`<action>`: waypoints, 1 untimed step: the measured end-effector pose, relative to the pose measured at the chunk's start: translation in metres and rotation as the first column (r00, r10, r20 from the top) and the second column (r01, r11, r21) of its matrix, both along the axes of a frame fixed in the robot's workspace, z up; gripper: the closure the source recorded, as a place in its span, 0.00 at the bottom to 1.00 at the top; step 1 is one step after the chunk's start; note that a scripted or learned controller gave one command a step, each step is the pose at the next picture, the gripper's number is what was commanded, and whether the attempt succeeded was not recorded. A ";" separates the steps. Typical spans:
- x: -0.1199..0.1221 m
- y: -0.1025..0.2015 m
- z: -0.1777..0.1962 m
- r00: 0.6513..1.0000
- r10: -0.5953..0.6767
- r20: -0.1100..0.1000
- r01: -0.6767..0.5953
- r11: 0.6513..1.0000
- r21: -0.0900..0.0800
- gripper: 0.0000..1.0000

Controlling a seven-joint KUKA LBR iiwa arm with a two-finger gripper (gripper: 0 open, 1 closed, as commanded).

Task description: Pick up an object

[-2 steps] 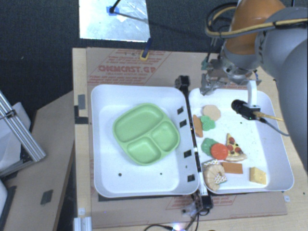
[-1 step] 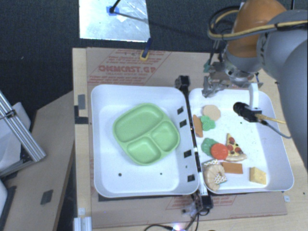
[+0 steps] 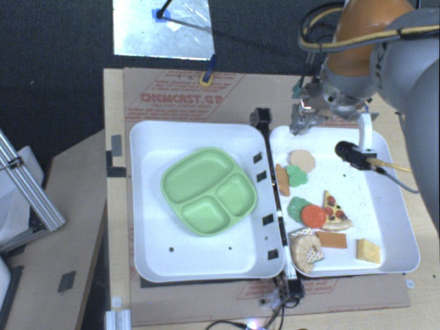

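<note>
Tool above the far edge of the right bin, toy food spread below it.

In the camera view you see the tool (image 3: 303,124) in the upper right of the frame, over the top rim of the right bin (image 3: 395,184); you cannot tell how its fingers stand, and nothing shows between them. The food lies lower in that bin: a round tan cookie (image 3: 302,161) nearest the tool, a green piece (image 3: 298,177) just under it, an orange carrot stick (image 3: 282,179) with its long axis running up and down the frame along the bin's left wall, a red tomato (image 3: 313,216), and a pizza slice (image 3: 335,210) with its tip pointing to the top of the frame. A yellow cheese block (image 3: 368,251) sits lower right. The left bin (image 3: 148,184) holds a green divided plate (image 3: 208,190).
</note>
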State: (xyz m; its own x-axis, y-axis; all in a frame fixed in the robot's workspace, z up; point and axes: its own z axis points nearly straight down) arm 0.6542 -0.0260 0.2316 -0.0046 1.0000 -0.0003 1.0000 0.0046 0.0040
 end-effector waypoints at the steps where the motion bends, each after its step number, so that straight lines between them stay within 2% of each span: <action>1: -0.016 -0.009 -0.008 1.000 -0.004 -0.003 0.004 1.000 -0.001 1.00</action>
State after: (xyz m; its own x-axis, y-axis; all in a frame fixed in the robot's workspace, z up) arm 0.6378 -0.0354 0.2236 -0.0002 1.0000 -0.0013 1.0000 0.0002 0.0005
